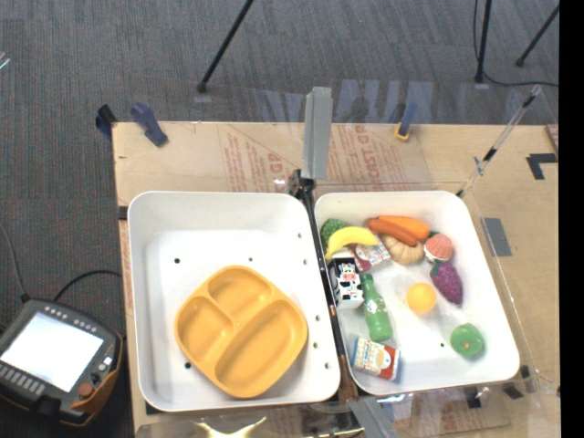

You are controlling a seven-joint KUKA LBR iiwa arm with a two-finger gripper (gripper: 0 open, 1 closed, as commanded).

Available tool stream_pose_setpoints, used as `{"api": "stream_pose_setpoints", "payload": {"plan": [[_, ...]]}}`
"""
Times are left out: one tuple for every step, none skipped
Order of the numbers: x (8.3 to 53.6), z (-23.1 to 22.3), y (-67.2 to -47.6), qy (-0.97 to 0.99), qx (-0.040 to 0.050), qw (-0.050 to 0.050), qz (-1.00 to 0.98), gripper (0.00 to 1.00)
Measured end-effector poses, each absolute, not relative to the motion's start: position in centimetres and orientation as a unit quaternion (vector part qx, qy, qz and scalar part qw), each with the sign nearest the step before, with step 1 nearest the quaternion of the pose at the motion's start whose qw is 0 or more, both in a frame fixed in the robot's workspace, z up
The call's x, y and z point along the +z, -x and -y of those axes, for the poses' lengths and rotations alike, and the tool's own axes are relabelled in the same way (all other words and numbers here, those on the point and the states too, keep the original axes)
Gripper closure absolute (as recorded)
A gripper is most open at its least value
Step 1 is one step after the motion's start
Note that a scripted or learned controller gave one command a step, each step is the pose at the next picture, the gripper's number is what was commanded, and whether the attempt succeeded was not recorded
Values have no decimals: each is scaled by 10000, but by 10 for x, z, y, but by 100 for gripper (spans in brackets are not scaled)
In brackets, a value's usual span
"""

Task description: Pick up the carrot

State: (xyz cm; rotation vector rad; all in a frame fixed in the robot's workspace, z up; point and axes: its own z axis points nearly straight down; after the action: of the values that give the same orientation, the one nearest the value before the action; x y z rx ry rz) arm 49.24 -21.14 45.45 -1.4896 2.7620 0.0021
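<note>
Now | carrot (399,227) lies at far edge of right bin (497,290), touching banana (350,238) end | yellow plate (242,329) sits in left bin (146,245) | pincer state: cannot tell

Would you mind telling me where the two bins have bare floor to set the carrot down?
Left bin: bare floor behind the yellow tray. Right bin: a patch between the orange ball, green apple and juice carton. Crowded around the carrot and banana.
</note>
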Motion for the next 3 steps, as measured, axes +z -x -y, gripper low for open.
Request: {"api": "stream_pose_setpoints", "payload": {"plan": [[425, 211, -478, 5157, 19, 8, -8568, 100], [466, 211, -478, 5412, -5, 22, -8409, 100], [488, 212, -478, 5513, 3, 18, -8343, 100]]}}
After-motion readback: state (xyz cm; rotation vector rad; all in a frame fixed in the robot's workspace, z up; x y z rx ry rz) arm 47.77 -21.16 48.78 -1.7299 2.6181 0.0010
